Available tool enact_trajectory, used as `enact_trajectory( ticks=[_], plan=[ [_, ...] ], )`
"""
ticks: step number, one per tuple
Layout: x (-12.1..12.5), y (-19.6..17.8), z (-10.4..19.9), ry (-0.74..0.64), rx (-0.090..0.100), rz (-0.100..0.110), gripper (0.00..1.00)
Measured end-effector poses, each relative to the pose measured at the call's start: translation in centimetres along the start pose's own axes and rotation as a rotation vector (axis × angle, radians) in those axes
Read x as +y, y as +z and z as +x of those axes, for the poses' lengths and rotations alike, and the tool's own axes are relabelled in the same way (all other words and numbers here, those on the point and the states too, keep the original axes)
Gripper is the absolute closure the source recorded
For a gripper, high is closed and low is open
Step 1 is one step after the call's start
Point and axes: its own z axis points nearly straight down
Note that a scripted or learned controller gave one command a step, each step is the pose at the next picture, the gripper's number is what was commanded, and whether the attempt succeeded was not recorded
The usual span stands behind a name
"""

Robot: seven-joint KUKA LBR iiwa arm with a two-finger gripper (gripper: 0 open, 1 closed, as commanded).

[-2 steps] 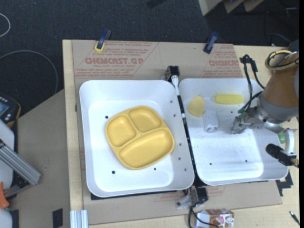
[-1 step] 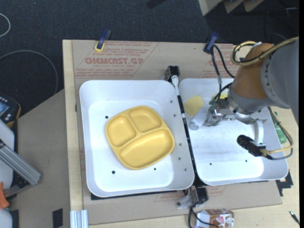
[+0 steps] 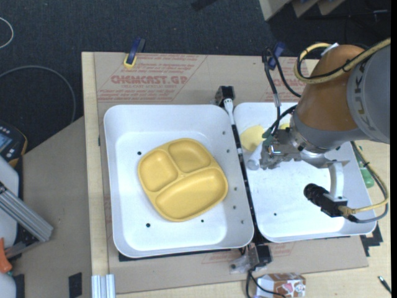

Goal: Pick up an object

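Right now I am low in the right bin [image 3: 291, 219], with my gripper [image 3: 267, 157] down near its left wall, toward the far corner. Whether my jaws are apart or together I cannot tell; the wrist and its cabling hide them. Nothing shows between them, so I count myself as holding nothing.

Nearest to me is a pale yellow thing [image 3: 253, 135], just beside my gripper, close to the left wall of the right bin, partly tucked under my wrist. To take it well, I judge I should centre over it before I close, not come at it from the side, since the bin wall is close and a finger could catch there. A straight, slow drop and a firm close, then a lift to check it comes with me, would suit.

It looks soft-edged and rounded, matt, light in colour; its full shape is hidden from me. The other candidate is the yellow divided plate [image 3: 182, 179] lying flat in the middle of the left bin [image 3: 124, 129], wide and shallow, poor for a pinch
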Motion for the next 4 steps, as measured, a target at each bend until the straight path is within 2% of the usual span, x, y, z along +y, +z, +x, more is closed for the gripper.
enact_trajectory(
  ticks=[1, 2, 3, 4],
  plan=[
    [-4.6, -10.3, 1.3, 0.005, -0.003, -0.005, 1.0],
    [-4.5, -10.8, 1.2, 0.007, -0.005, 0.003, 1.0],
    [-4.4, -11.8, 1.3, 0.006, -0.006, 0.0, 1.0],
    [-4.3, -19.9, 9.5, 0.0, -0.002, -0.005, 1.0]
  ],
)
